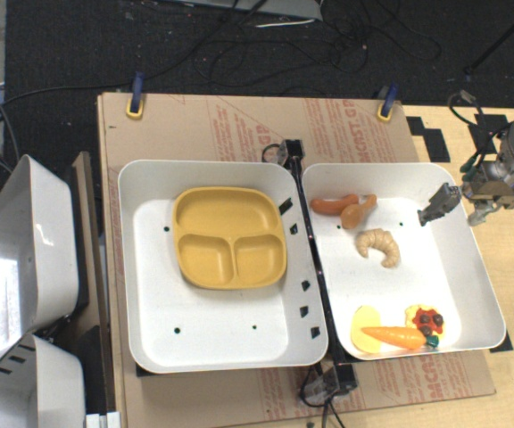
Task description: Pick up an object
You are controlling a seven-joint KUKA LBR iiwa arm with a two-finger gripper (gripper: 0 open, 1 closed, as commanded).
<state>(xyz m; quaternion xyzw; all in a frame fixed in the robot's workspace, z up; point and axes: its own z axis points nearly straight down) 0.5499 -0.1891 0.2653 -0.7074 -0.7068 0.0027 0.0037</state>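
Croissant (379, 245) lies mid right bin (471, 266), apart from the other items. Above it we note a sausage (333, 204) touching an orange piece (357, 213). Near the front wall: carrot (393, 336) on a yellow slice (364, 326), a red-topped toy (426, 319) beside. Left bin (150, 266) holds a yellow tray (230, 237). End effector (458, 205) hangs over the right bin's far right corner, grasping nothing; open or clenched we cannot tell.

Dark speckled floor (52, 25) strewn with black cables (239, 47); brown board (230, 119) clamped on light wooden bench (507, 266).
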